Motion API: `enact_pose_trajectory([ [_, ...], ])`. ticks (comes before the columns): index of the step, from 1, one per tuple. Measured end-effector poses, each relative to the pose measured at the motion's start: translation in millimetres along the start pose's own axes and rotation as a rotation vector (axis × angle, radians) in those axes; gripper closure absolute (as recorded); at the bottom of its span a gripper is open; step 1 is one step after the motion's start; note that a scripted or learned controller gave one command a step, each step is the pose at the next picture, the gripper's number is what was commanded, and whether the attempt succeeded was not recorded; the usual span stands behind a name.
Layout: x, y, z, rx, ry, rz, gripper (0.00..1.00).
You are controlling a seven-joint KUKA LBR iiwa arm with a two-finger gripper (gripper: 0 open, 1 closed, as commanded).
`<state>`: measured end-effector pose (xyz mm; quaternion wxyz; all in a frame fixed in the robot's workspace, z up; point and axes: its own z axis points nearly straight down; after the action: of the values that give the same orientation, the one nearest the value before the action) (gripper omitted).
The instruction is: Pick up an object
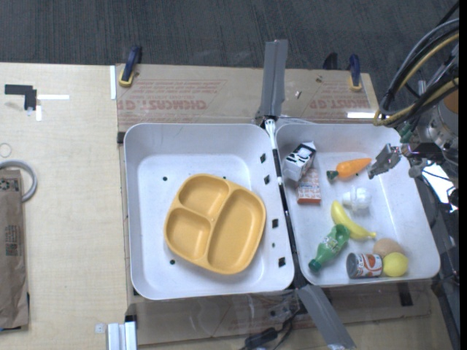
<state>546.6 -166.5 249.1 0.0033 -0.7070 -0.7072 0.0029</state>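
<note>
The right bin (408, 195) holds several small objects. An orange carrot (354, 167) lies near its back, and my gripper (382, 163) hangs just right of the carrot's tip, over the bin's right side. A black-and-white carton (299, 160) stands at the back left with a red box (309, 187) in front of it. A small white piece (357, 197) sits mid-bin above a yellow banana (350, 222). Toward the front lie a green bottle (330, 246), a can (364, 265), a lemon (395, 265) and a tan egg-like ball (388, 247).
The left bin (146, 195) holds a yellow divided plate (215, 223). A grey divider bar (274, 79) runs back between the bins. Cables (423, 64) hang at the upper right beside the arm. A brown bag (13, 246) lies at the bench's far left.
</note>
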Motion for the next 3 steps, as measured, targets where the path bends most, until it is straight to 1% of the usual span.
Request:
enact_pose_trajectory([
  [1,-6,53,103,-0.001,-0.001,-0.018,0.00],
  [2,7,95,160,-0.005,-0.002,-0.076,0.00],
  [3,7,95,155,0.001,-0.003,-0.077,1.00],
])
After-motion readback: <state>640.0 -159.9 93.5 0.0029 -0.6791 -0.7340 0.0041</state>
